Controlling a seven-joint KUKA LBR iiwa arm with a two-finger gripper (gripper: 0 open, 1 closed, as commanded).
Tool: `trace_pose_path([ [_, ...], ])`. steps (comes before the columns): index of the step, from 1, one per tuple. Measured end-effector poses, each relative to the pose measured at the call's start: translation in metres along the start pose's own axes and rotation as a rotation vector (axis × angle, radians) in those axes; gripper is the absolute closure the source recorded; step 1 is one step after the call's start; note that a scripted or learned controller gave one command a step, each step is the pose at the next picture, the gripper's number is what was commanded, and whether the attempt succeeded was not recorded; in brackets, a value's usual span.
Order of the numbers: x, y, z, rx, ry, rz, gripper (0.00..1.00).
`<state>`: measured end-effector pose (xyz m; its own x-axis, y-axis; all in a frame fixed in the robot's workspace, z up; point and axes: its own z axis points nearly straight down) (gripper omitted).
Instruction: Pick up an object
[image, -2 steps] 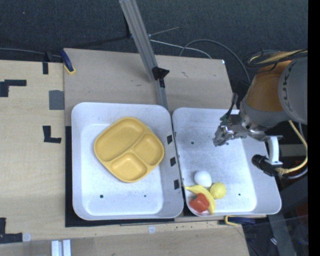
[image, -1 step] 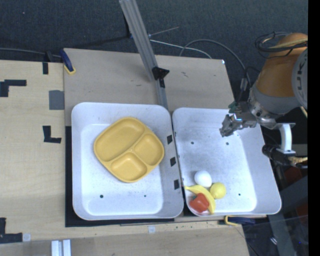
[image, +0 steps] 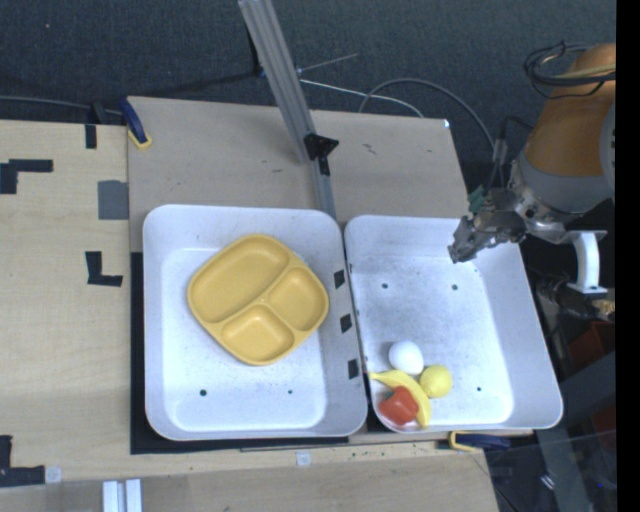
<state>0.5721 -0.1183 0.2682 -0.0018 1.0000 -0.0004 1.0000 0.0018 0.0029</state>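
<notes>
White egg (image: 405, 356) and toys sit far from your gripper (image: 462, 250), so it hovers without anything.

Two white bins sat side by side: the left bin (image: 165, 300) held one yellow divided tray (image: 258, 298); the right bin (image: 500, 330) held four small things at its near-left corner, one white ball (image: 405, 356), one yellow ball (image: 436, 380), one banana (image: 398, 380), one red piece (image: 399, 406)
</notes>
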Motion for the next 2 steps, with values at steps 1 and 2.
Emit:
trace_pose_path([
  [1, 0.048, -0.006, 0.013, 0.005, 0.001, -0.003, 1.0],
  [2, 0.092, 0.002, 0.022, 0.006, 0.001, -0.004, 1.0],
])
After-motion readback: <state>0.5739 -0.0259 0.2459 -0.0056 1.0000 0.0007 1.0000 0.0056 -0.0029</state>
